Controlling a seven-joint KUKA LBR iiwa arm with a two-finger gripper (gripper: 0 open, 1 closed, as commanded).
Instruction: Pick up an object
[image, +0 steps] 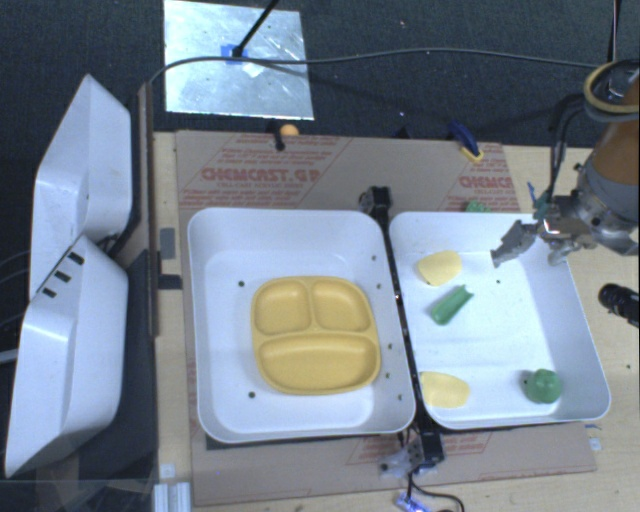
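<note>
The right-hand shallow white bin holds four candidates for the pick: a pale yellow rounded plastic piece toward its back left, a green elongated plastic piece lying slantwise just in front of that, a second pale yellow flat oval piece near the front left corner, and a green rounded lump near the front right corner. All four lie loose on the bin floor and apart from one another. The tool hangs over the bin's back right part, carrying nothing; whether it is spread or closed I cannot tell. I judge the approach step to be in hand, with no object yet chosen by contact. The nearest pieces are the back yellow one and the slanted green one, so the next move would call for a shift toward the bin's left side, then a descent with the tool aligned across the piece's narrow width. The left-hand shallow white bin holds a yellow plastic tray with three compartments, lying flat near its middle. Both bins sit side by side on the counter.
</note>
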